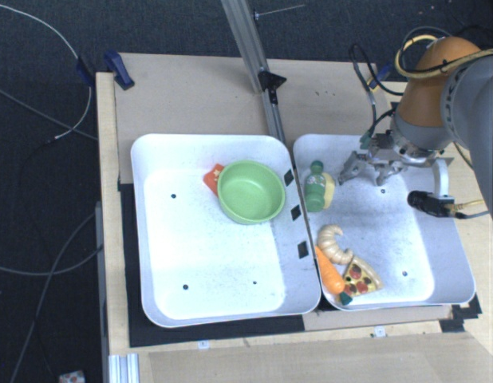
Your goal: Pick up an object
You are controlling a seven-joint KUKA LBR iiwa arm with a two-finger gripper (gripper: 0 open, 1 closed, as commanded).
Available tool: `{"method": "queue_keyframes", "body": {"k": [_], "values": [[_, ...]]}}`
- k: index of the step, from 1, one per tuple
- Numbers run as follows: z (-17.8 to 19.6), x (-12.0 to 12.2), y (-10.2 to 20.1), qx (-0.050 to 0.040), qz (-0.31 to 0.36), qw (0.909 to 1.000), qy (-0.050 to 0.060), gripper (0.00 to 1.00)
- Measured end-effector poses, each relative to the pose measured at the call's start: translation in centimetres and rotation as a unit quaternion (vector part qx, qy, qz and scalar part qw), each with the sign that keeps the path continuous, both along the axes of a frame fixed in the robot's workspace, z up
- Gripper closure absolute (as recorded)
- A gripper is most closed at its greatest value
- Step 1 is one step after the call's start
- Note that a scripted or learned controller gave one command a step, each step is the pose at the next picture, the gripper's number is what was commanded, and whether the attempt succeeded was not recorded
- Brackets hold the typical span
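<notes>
my gripper (372, 166) hangs open, holding nothing, over the right bin's (438, 282) back edge; closing here misses the bottle (315, 187).

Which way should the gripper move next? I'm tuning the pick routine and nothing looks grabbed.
Probably left and down toward the green bottle. The gripper sits in the right bin, apart from the bottle, which is the nearest object.

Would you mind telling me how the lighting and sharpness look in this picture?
Camera view: even, soft light; the white bins look bright but show their speckle, without strong glare; the green bowl casts only a faint shadow; the small toys at the right bin's lower edge, like the carrot, look soft; the gripper is slightly blurred.
</notes>
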State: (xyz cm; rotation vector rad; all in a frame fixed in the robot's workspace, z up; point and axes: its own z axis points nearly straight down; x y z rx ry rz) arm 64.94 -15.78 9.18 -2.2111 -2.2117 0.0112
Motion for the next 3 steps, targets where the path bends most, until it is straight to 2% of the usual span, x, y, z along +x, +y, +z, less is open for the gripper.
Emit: {"method": "queue_keyframes", "body": {"k": [1,2,3], "values": [[1.8,0.3,0.0,-0.0003,0.000,1.0000,-0.005,1.00],[7.1,1.5,0.2,-0.0026,0.001,0.9999,-0.012,1.00],[13.9,2.2,-0.2,-0.0030,0.001,0.9999,-0.013,1.00]]}}
